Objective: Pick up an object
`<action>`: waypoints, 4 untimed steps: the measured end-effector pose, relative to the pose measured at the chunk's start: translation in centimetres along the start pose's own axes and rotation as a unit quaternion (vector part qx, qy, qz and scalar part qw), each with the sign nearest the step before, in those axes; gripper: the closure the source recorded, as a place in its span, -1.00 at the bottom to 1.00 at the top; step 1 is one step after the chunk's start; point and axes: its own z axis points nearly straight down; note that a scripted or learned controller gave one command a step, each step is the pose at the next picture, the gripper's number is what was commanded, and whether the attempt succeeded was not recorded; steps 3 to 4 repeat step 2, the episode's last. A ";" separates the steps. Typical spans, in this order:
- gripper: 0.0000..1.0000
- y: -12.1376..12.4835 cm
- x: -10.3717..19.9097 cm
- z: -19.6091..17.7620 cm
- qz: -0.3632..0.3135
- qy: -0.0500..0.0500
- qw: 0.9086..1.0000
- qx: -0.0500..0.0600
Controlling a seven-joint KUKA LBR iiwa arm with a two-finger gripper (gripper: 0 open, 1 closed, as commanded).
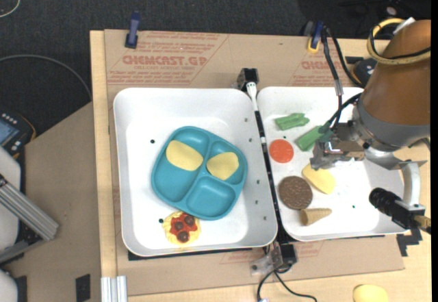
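Hovering low in the right bin (356, 222), the gripper (327, 154) sits just above the yellow wedge (319, 179) — likely its target — whether it is wide or narrow, I cannot tell.

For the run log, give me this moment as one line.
arm: over right bin | gripper: above yellow piece, near green piece | held: nothing seen | left bin: blue plate
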 end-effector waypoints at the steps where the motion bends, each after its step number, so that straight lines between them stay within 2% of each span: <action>1: 1.00 0.2 5.0 -7.2 -0.001 -0.001 1.000 -0.005; 2: 1.00 0.2 11.2 -12.7 -0.001 -0.001 1.000 -0.005; 4: 1.00 0.2 11.2 -12.7 -0.001 -0.001 1.000 -0.005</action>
